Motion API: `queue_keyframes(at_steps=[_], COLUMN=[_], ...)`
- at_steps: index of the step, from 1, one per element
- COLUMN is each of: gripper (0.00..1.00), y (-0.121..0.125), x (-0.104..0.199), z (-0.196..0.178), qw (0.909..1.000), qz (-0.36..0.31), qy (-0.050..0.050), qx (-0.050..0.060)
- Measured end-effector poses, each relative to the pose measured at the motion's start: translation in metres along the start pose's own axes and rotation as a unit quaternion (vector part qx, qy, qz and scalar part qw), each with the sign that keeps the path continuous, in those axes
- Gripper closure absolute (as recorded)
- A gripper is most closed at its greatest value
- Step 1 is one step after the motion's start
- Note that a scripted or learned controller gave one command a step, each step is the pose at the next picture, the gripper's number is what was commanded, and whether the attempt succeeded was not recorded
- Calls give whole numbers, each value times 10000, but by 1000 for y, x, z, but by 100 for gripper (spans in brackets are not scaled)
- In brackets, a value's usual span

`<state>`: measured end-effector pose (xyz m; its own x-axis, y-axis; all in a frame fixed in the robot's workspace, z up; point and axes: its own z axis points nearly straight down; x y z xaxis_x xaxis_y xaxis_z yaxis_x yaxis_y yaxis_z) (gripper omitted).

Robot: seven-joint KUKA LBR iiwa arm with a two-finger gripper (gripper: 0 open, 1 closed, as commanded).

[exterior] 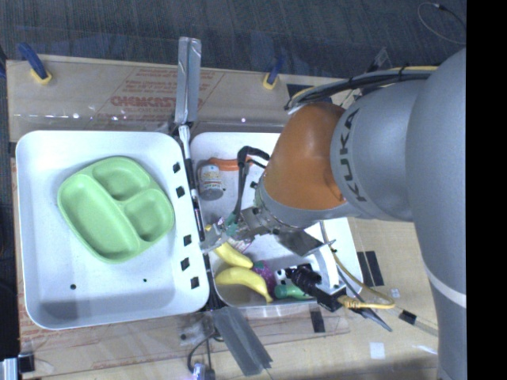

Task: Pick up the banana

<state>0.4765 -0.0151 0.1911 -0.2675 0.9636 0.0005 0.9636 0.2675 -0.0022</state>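
1. From my seat the arm point(396, 149) reaches in from 3 o'clock and bends down over the right bin point(207, 145). Its grey bulk and orange band point(305, 161) cover most of that bin.
2. The claw point(234, 229) sits low at the bin's 7 o'clock part, close to the wall between the two bins. I cannot tell whether it is spread or pressed together; the wrist hides too much of it.
3. I see nothing held in the claw.
4. The banana point(242, 280) lies at the right bin's 7 o'clock corner, at 6 o'clock from the claw, flat on the bin floor.
5. A smaller yellow curved piece point(232, 253) lies between the claw and the banana, just beside both. I cannot tell whether it belongs to the same bunch.
6. At 3 o'clock from the banana lie a purple thing point(281, 274) and a green thing point(289, 293), both near it and partly under the arm.
7. A small can point(210, 179) rests at 11 o'clock from the claw, with an orange thing point(226, 165) just above it.
8. The left bin point(47, 291) holds a green divided plate point(117, 206), well apart from the claw.
9. The arm's own wrist is what blocks my sight of the pick spot.
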Motion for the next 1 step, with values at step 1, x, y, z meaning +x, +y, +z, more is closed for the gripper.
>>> queue_keyframes(at_steps=[1], gripper=[0], y=[0], x=[0], z=[0], qw=[10000], qz=[0], qy=[0], qx=[0])
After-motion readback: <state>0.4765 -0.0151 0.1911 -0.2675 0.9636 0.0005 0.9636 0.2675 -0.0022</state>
